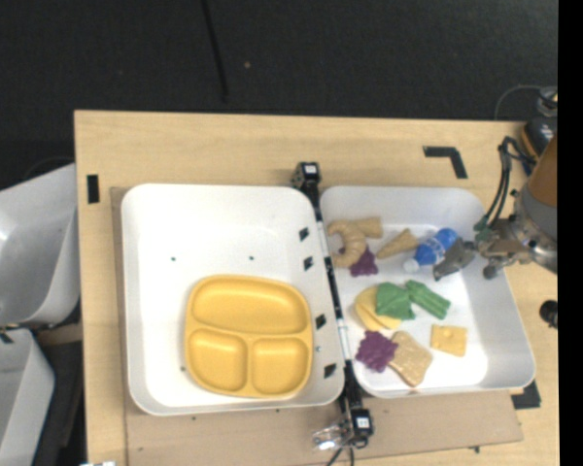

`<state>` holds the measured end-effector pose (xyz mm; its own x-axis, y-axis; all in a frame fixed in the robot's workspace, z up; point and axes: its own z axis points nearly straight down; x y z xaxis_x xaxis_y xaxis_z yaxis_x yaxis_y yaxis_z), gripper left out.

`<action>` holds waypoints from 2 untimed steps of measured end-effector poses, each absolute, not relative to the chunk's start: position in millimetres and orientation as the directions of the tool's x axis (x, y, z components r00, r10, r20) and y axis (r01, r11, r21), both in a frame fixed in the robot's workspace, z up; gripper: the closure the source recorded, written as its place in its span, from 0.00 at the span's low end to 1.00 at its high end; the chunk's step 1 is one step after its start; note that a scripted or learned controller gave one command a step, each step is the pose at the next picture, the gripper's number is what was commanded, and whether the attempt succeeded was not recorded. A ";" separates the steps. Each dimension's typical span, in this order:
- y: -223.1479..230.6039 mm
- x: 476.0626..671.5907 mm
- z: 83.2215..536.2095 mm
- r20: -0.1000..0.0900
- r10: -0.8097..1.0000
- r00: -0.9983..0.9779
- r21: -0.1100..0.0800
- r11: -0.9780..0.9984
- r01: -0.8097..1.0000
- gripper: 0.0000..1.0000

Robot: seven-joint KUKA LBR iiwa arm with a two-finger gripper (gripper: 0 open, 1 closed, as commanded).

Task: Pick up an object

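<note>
Where the right white bin (505, 343) meets its far right edge, grey two-finger gripper (454, 261) hovering, fingers narrowly parted, holding nothing, small blue plastic bottle (435, 247) lying just beside fingertips, toward bin's far edge.

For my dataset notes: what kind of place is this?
Probably a robotics lab bench for picking trials: two white bins on a wooden bench, toy food pieces, and a gripper reaching in.
</note>
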<state>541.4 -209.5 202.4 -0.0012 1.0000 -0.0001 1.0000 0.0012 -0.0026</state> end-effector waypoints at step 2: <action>-142.4 490.1 145.0 0.000 1.000 0.001 -0.002 -0.001 1.000 1.00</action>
